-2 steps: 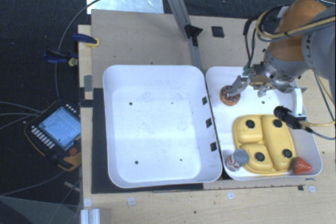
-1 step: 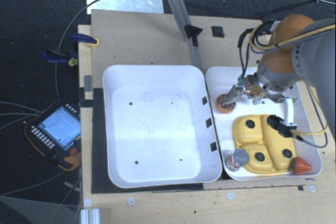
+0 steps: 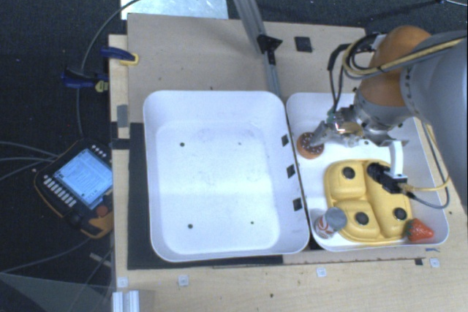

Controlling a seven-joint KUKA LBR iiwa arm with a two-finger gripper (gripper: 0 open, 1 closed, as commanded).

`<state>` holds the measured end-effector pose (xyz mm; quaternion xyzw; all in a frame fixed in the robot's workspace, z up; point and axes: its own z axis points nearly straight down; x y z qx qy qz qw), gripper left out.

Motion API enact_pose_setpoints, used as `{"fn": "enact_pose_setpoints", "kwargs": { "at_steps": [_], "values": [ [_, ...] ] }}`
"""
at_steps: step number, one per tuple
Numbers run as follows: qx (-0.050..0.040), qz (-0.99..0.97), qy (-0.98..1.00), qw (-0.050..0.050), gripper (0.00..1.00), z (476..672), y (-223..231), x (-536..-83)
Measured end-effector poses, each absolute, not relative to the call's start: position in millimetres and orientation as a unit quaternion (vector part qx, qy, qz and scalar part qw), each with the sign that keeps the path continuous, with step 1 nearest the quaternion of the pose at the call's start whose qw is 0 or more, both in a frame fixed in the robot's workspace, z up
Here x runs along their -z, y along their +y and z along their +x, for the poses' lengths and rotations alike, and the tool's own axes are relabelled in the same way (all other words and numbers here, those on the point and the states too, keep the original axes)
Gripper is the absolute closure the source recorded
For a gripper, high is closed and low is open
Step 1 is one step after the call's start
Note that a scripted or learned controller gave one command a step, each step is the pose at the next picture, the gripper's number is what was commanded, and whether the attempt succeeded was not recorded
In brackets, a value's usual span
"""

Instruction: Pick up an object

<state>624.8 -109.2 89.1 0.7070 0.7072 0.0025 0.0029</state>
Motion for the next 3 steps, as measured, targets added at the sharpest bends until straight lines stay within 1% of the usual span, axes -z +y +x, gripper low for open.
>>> {"fn": "enact_pose_setpoints", "kwargs": {
  "at_steps": [1, 2, 3],
  "values": [
    [-0.0070, 0.706, 0.708, 0.006, 1.00, 628.3, -107.1, -103.4],
    [-0.0022, 0.705, 0.709, 0.003, 1.00, 627.5, -106.2, -168.1],
    [-0.0020, 0.706, 0.708, 0.003, 1.00, 623.5, -114.2, -219.3]
  ]
}}
